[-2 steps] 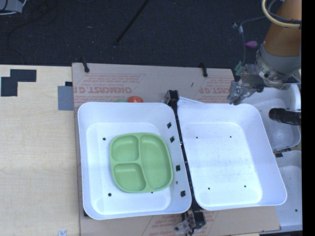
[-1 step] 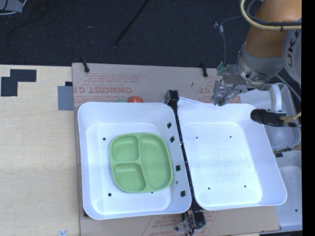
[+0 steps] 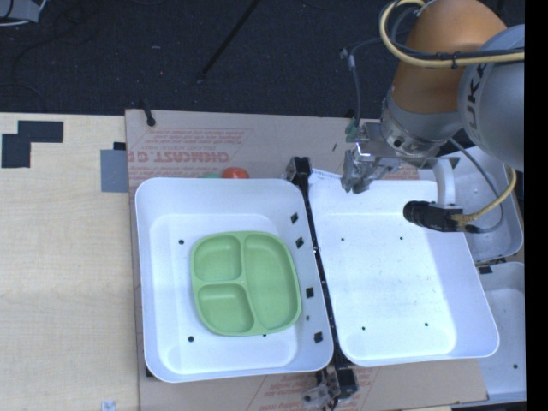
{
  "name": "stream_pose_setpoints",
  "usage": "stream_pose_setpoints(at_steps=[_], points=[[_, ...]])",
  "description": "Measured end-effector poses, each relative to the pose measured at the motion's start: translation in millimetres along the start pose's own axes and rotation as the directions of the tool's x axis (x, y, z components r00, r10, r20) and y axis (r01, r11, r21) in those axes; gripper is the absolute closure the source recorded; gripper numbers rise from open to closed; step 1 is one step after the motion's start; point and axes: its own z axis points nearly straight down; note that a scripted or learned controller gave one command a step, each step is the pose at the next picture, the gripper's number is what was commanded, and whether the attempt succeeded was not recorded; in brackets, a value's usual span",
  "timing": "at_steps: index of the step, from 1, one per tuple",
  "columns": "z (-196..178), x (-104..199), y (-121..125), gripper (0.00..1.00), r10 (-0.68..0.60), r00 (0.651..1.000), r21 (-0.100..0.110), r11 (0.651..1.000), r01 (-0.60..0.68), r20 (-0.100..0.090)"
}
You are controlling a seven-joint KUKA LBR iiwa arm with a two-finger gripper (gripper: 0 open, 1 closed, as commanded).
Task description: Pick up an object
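Hovering over far edge of right bin [image 3: 402, 332], near its 11 o'clock corner: end effector [image 3: 357, 181], pointing down. Finger spacing cannot be told; nothing seen between them. Green divided plate [image 3: 245, 282] lies flat in middle of left bin [image 3: 163, 212], well apart from end effector, toward its 8 o'clock. Small red-orange object [image 3: 235, 174] sits on cardboard just beyond left bin's far rim, at 9 o'clock from end effector.
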Motion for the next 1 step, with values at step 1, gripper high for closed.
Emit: stream_pose_setpoints(at_steps=[1], points=[[11.3,60.7,-0.6,1.00,0.000,1.000,0.000,1.000,0.000,0.000]])
